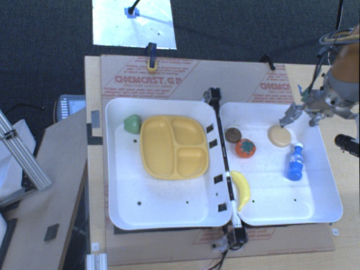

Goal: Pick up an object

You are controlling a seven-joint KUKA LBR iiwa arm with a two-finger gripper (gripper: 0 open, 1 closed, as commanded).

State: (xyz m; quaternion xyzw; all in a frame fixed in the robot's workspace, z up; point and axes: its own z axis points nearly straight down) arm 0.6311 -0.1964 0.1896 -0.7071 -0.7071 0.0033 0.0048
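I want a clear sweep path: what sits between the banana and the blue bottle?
Nothing: in the camera view, bare white bin floor runs from the banana to the blue bottle.

Two bins (121, 207); one tray (173, 147); six objects (246, 147)

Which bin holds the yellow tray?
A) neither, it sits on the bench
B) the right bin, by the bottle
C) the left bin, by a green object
C: the yellow tray lies in the left bin, with the green object at its upper left corner.
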